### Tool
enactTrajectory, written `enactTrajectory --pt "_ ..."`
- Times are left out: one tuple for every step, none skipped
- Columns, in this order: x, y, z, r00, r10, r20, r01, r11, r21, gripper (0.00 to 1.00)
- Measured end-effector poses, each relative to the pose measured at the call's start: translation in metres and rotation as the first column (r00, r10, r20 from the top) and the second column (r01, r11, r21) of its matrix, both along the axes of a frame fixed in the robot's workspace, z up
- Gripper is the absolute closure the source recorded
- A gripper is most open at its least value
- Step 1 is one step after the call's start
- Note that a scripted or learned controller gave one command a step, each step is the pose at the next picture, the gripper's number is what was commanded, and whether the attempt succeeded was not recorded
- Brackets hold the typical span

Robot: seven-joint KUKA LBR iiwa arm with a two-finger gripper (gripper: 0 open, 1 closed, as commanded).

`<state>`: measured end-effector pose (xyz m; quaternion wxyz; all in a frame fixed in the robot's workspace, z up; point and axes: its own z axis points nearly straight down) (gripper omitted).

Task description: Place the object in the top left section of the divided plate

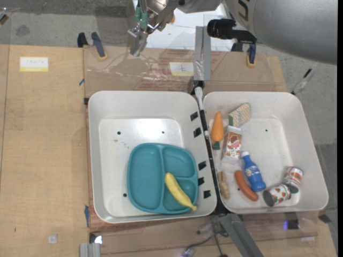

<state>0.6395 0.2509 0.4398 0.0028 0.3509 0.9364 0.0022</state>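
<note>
Gripper point(138, 36) hangs above the bins, seemingly nothing between its near-closed fingers; yellow plastic banana point(179, 191) lies across the teal divided plate's point(144, 181) lower-right section, risking misplacement.

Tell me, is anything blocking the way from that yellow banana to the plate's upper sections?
Nothing visible does. The banana lies in the teal divided plate, across its lower right part, and the upper sections look bare. The gripper hangs above the bins.
</note>
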Motion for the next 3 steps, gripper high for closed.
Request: enactTrajectory --pt "-0.055 -0.004 -0.117 1.0 0.029 -0.006 -0.029 1.0 -0.001 1.0" --pt "-0.012 0.014 -0.005 0.998 0.065 0.0 -0.065 0.998 0.0 1.0" --pt "-0.056 -0.013 -0.151 1.0 0.025 -0.005 -0.025 1.0 -0.001 1.0"
